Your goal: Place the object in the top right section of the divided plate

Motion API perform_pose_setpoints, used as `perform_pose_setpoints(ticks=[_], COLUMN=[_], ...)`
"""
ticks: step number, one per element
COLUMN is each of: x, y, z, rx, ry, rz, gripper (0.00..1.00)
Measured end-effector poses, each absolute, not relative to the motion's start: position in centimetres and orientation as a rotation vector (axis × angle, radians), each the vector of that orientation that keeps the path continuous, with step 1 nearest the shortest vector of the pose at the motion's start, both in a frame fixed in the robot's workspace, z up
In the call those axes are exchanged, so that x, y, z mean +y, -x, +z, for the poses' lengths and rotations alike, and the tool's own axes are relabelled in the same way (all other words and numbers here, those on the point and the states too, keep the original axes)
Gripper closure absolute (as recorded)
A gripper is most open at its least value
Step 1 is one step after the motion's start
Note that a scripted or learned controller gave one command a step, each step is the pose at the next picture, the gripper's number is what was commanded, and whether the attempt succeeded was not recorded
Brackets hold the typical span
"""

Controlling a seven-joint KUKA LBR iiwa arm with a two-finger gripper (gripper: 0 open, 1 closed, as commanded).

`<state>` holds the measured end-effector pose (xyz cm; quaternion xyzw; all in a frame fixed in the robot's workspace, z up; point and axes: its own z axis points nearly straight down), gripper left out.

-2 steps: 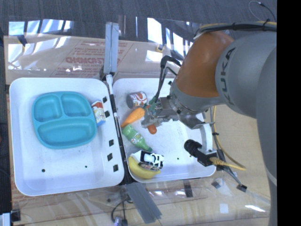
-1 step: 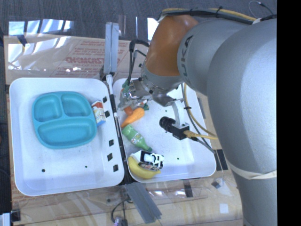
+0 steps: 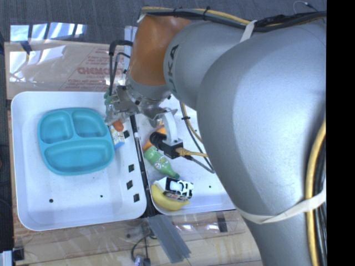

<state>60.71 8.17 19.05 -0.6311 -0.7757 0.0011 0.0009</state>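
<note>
The claw (image 3: 117,115) hangs at the left bin's (image 3: 28,204) right side, just right of the blue divided plate (image 3: 75,140); a small orange-and-white object (image 3: 117,134) sits beneath it, whether gripped I cannot tell. The right bin (image 3: 213,195) holds a green bottle (image 3: 159,158) and banana (image 3: 166,201), partly hidden by the arm.

Blue divided plate (image 3: 75,141) in left bin (image 3: 33,204), hand (image 3: 117,115) beside its right rim

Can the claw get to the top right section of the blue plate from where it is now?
Probably yes. The claw hangs just beside the blue plate, near that section, and nothing lies between them.
</note>
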Motion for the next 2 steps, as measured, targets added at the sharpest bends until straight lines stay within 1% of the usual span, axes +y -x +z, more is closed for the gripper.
perform_pose_setpoints(ticks=[1,2], x=[12.33,12.37], y=[-65.29,-65.29], z=[17.87,17.90], rx=[-2.394,-2.395], ry=[2.031,2.030], rz=[0.004,0.004], gripper=[1.00,0.00])
